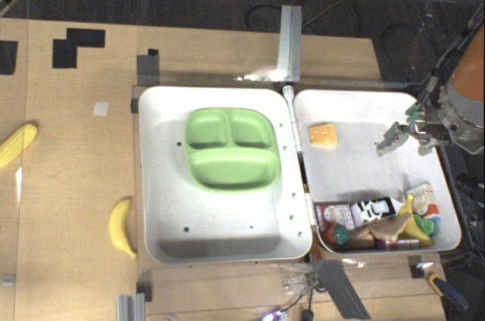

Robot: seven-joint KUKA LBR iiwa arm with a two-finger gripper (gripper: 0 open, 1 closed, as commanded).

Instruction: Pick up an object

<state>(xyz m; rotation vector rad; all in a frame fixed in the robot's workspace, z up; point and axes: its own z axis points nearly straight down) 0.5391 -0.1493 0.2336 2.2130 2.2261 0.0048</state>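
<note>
Just left of the fingers [406, 136], which stand open and hold nothing, the orange cracker [322, 135] seems light, brittle, best pinched by its edges.

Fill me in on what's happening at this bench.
A grey KUKA arm reaches in from the right, its gripper above the right bin, with nothing visibly held. That bin holds an orange cracker-like square and a pile of packaged items along its near edge. The left bin holds a green divided plate.
</note>
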